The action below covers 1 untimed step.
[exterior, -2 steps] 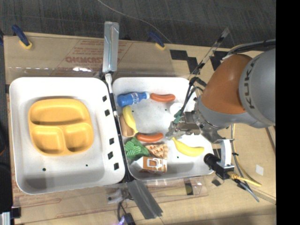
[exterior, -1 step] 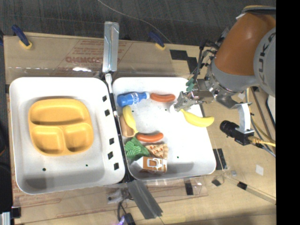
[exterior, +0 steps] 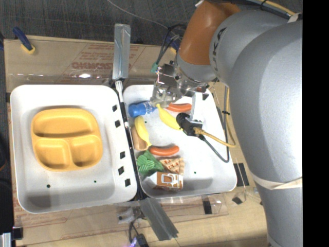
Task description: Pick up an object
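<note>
The right bin [exterior: 216, 161] holds several toy foods. A blue object [exterior: 138, 109] lies at its upper left, with a yellow banana [exterior: 168, 118] beside it and a second yellow piece [exterior: 141, 130] on a tan bun against the left wall. One red sausage [exterior: 180, 107] lies near the top and another [exterior: 164, 150] in the middle. Green leaves [exterior: 147, 164], a waffle [exterior: 176, 164] and a small brown box [exterior: 169, 180] sit toward the front. My gripper [exterior: 161, 94] hangs over the bin's upper left, just above the blue object and the banana's end.
The left bin [exterior: 31, 189] holds a yellow divided tray [exterior: 66, 138]. A grey divider [exterior: 121, 50] runs between the bins at the back. A black plug with a yellow cable [exterior: 205, 134] hangs from the wrist across the right bin. The arm's bulk covers the bench's right side.
</note>
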Tool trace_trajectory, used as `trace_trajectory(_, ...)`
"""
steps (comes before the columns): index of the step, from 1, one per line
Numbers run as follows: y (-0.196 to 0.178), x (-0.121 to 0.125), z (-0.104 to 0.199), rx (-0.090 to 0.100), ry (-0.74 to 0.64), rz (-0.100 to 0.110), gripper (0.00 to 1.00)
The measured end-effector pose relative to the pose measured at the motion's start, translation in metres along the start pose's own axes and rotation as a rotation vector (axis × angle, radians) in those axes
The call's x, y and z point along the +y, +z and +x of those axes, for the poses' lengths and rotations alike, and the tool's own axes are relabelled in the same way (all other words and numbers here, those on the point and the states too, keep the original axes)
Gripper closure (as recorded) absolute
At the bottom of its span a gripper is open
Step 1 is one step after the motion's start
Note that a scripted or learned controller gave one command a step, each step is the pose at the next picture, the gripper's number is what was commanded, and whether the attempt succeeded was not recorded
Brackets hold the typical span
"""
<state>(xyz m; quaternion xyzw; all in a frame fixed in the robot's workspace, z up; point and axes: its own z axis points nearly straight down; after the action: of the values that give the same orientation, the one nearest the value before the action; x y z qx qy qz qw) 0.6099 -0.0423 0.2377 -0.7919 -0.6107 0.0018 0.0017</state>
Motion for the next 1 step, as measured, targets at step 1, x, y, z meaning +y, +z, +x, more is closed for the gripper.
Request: trace_trajectory(1,-0.0135,-0.0482,-0.0456,0.0,-0.125,-0.001,1.0)
